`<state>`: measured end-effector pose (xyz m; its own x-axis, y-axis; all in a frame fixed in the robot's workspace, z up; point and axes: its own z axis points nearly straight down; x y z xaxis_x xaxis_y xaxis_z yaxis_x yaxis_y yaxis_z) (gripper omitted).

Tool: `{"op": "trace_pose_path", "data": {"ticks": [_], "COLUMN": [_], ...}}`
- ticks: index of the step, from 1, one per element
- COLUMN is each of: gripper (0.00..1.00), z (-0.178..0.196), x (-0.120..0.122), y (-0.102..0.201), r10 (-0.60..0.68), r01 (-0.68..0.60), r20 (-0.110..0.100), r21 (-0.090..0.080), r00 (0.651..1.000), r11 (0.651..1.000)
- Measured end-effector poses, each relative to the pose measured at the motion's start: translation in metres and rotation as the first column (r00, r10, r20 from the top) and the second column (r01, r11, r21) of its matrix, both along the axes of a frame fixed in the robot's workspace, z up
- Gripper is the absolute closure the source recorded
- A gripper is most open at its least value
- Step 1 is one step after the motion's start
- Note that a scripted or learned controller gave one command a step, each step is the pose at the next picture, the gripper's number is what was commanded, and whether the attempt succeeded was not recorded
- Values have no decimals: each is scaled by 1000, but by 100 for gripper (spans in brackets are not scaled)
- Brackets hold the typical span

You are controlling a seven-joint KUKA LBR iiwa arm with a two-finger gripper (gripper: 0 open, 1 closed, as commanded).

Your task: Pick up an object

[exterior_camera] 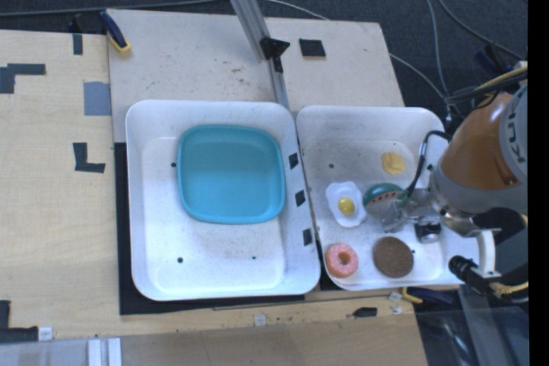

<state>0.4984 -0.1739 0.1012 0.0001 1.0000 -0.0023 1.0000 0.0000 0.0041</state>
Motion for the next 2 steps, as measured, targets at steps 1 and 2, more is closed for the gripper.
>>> {"op": "trace_pose_path", "data": {"ticks": [1, 2], "gripper": [100, 100], "z": [62, 111], "x": [-1, 0], "y": [-4, -4], "r10": [1, 1], "r01": [-1, -1], "r20": [0, -1], "r21": [1, 2], "r00": [1000, 1000], "r11": [1000, 1000]}}
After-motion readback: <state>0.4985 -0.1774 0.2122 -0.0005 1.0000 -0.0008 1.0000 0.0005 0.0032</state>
